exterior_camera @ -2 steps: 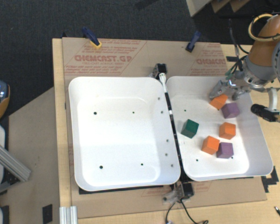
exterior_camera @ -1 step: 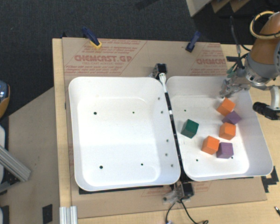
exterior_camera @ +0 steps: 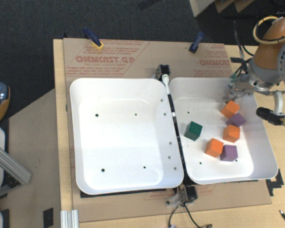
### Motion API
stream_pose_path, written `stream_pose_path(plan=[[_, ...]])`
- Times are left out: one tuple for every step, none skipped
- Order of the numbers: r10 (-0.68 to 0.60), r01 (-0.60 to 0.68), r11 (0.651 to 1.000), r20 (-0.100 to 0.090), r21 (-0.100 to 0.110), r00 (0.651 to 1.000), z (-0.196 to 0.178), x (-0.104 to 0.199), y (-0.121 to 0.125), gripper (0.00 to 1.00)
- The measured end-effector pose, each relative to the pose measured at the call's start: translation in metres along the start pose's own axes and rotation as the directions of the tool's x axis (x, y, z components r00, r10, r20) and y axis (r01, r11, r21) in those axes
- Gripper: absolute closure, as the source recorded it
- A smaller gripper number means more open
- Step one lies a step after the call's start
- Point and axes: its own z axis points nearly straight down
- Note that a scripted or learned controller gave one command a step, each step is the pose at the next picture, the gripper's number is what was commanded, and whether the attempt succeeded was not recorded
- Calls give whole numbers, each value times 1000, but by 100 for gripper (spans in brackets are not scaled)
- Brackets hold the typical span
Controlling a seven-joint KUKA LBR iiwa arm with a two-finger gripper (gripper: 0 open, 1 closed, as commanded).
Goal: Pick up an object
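Gripper (exterior_camera: pixel 232 95) low in the right bin (exterior_camera: pixel 199 91) | finger state: cannot tell (too small) | nearest orange block (exterior_camera: pixel 230 109) just below its tip, toward the camera | purple block (exterior_camera: pixel 236 120) lies next beyond.

Bright, even light — perhaps slightly soft
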Motion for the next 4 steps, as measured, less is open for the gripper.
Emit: stream_pose_path(plan=[[-5, 5, 1000, -1, -3, 1000, -46, 67, 1, 100], [4, -4, 1000, -1, 1, 1000, 4, 12, -10, 100], [-8, 8, 1000, -4, -4, 1000, -30, 105, 2, 100], [0, 0, 1000, -1, 3, 1000, 3, 93, -1, 100]])
